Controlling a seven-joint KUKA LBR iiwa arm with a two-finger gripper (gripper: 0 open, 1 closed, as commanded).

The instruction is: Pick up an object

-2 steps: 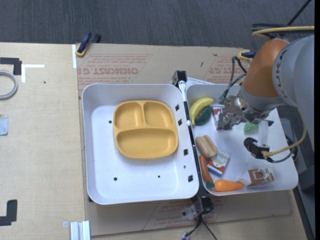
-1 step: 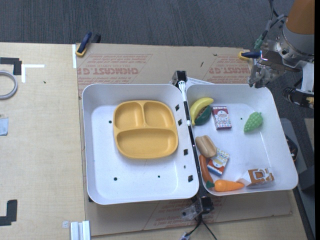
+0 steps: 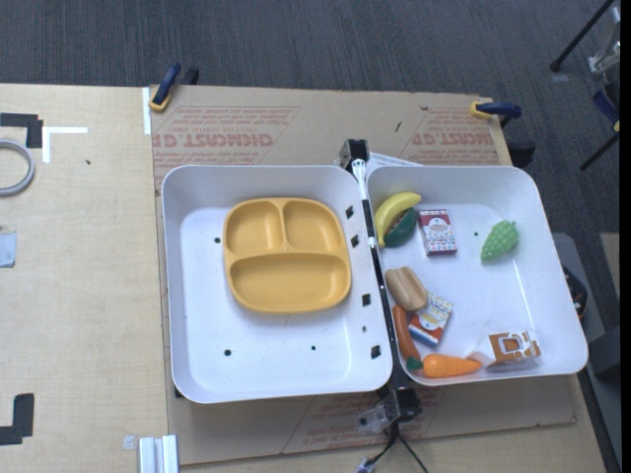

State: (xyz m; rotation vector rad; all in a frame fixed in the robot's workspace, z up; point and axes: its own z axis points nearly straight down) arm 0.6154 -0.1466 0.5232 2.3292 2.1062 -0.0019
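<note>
Camera view, left to right: left bin holds a yellow divided plate, flat, toward the bin's far side. Right bin holds all the candidate pick objects. Against the shared wall: banana touching a dark green toy vegetable; nearer, a bread roll, with an orange stick-shaped piece along the wall. Red-and-white small box just right of the banana. Blue-and-white carton touching the roll. Carrot at the near rim. Clear packet with orange print in the near right corner. Green bumpy fruit alone, far right. Claw state: cannot tell.
</note>
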